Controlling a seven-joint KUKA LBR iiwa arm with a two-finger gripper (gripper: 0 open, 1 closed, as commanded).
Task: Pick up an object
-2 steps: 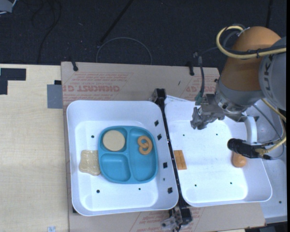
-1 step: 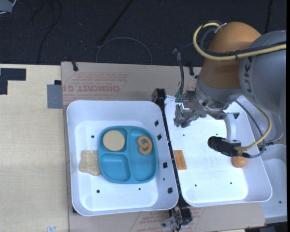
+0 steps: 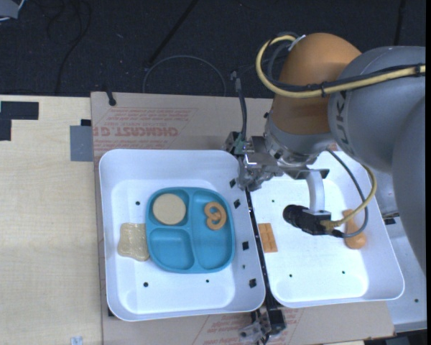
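A blue divided plate [image 3: 189, 244] lies in the left bin [image 3: 122, 171]. On it are a round tan cookie [image 3: 168, 208] and a small pretzel [image 3: 215, 215]. A pale yellow spongy piece [image 3: 133, 241] rests against the plate's left edge. In the right bin [image 3: 330, 286], a flat orange tag [image 3: 266, 237] lies near the left wall and a small orange lump [image 3: 355, 238] lies at the right. My gripper [image 3: 247, 169] hangs over the wall between the two bins, near their far end, above and to the right of the plate. Nothing shows in its grasp.
The grey arm with its orange band [image 3: 312, 85] covers the far part of the right bin. Both bins stand on a cardboard sheet [image 3: 172, 124], with a pale wooden bench [image 3: 36, 228] to the left. Cables lie on the dark floor beyond.
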